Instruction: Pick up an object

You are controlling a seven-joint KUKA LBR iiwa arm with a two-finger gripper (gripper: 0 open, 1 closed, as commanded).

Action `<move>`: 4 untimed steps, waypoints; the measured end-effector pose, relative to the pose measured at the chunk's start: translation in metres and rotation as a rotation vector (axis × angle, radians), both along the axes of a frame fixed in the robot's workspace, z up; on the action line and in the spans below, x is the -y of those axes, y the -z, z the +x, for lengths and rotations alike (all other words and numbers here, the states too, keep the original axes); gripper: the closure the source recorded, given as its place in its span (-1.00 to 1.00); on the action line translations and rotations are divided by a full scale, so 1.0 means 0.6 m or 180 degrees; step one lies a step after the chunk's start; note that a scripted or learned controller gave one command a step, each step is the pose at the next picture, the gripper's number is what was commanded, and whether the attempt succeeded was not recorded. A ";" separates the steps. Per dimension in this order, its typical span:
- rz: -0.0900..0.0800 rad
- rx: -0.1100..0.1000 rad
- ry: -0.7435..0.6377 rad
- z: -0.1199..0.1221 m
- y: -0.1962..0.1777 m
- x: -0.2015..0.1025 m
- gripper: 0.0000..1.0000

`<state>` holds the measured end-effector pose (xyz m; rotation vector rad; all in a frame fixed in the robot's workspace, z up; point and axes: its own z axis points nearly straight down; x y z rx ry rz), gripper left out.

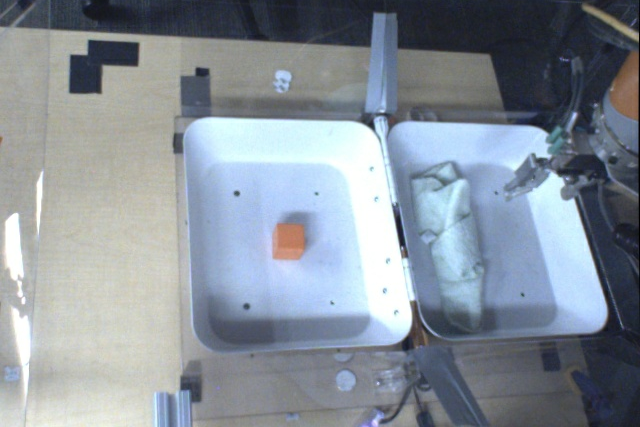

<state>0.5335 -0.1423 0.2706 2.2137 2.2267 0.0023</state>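
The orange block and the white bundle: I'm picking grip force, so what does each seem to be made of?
The orange block looks rigid, foam or matte plastic: crisp edges, flat faces, no glare. I cannot tell which.
The white bundle looks like soft cloth, perhaps a towel: rumpled folds and a fuzzy, dull surface.

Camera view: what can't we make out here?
- gripper: small and dark over the right bin, opening not readable in the camera view.
- arm: cut off by the right edge, only the wrist end shows.
- white cloth: bunched along the right bin's left side; its folds hide anything under it.
- orange block in the left bin: top face shows, its sides are too small to read.
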 end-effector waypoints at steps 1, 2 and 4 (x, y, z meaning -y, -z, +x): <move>0.0000 -0.0005 0.0102 0.049 0.231 0.009 -1.00; 0.0003 0.0040 0.0523 0.060 0.297 -0.020 -1.00; -0.0008 0.0077 -0.0121 0.054 0.292 -0.003 1.00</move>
